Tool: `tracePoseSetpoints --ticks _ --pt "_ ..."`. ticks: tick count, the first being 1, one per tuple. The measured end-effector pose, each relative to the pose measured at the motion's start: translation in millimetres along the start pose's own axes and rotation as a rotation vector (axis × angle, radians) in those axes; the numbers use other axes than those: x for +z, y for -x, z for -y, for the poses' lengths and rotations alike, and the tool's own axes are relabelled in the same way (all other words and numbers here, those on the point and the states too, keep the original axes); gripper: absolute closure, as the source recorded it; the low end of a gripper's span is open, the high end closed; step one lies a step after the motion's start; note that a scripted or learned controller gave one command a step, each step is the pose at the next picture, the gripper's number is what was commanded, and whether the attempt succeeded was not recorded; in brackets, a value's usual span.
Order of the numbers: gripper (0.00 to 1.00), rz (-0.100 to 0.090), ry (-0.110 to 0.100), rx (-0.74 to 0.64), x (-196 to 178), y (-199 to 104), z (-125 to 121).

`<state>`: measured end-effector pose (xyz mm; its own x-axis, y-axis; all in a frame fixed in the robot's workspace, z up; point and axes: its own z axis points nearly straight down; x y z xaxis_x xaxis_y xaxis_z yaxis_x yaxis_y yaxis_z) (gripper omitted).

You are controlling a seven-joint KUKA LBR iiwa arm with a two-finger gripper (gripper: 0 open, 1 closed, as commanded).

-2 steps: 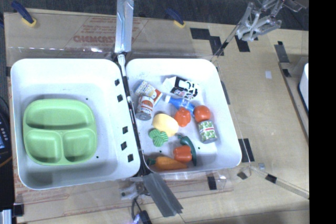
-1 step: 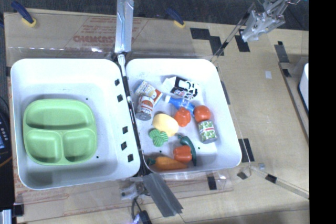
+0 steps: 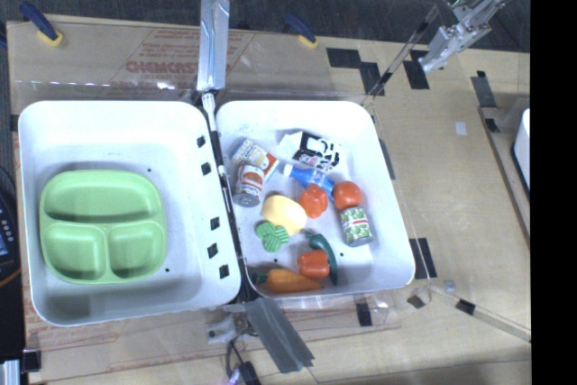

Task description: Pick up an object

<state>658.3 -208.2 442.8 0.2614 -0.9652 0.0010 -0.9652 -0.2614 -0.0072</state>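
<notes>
The right bin (image 3: 386,194) holds several small toy foods. Among them are a tipped can (image 3: 250,173), a black-and-white carton (image 3: 315,151), a yellow lemon (image 3: 284,213), a green-labelled jar with a red lid (image 3: 353,216), a red pepper (image 3: 315,263) and a carrot (image 3: 287,281). My gripper (image 3: 436,54) hangs at the upper right, above the bench beyond the right bin's far right corner. It is well away from every object and nothing is in it.
The left bin (image 3: 36,140) holds a green divided tray (image 3: 101,225). A grey taped strip (image 3: 213,41) runs from the divider between the bins toward the back. Blue clamps (image 3: 41,22) sit on the bench's far edge. Bare bench lies right of the bins.
</notes>
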Motion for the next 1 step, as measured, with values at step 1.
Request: tracePoseSetpoints --ticks 1 --pt "1.0 0.007 0.009 -0.399 7.7 16.6 -7.6"
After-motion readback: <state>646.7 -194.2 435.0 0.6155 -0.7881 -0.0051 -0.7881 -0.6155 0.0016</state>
